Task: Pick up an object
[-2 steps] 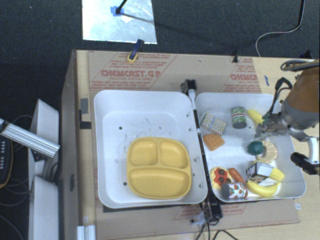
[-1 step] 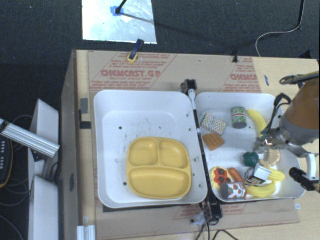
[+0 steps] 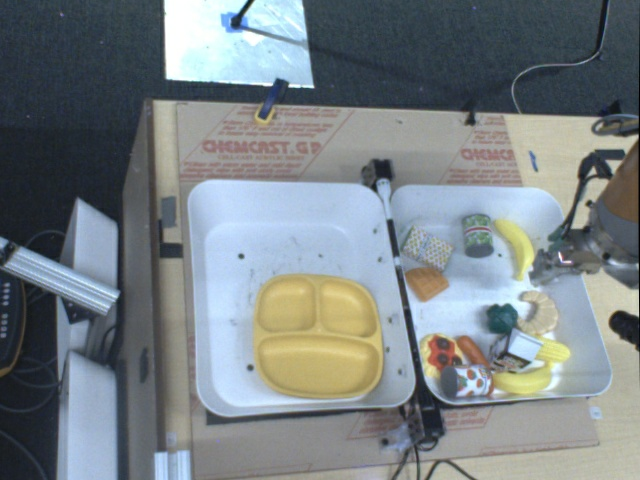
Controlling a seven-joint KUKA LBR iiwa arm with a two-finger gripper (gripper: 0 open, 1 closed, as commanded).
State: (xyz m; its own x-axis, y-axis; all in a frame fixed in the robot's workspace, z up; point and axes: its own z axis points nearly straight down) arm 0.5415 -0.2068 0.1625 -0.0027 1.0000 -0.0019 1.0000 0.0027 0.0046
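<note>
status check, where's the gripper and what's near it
Gripper low over right bin's right edge, nothing seen held. Banana just left of it, pale ring below. Yellow tray in left bin.

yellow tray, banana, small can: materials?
Yellow tray: looks like moulded plastic, matte, with three rounded sections and an even colour. Banana: probably a plastic toy, smooth and uniformly yellow. Can: small with a printed label; metal or plastic, cannot tell.

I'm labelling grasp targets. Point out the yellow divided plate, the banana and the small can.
yellow divided plate (image 3: 318,335): camera view, ridge between compartments.
banana (image 3: 517,245): camera view, middle of its curve.
small can (image 3: 478,236): camera view, its side label.
</note>
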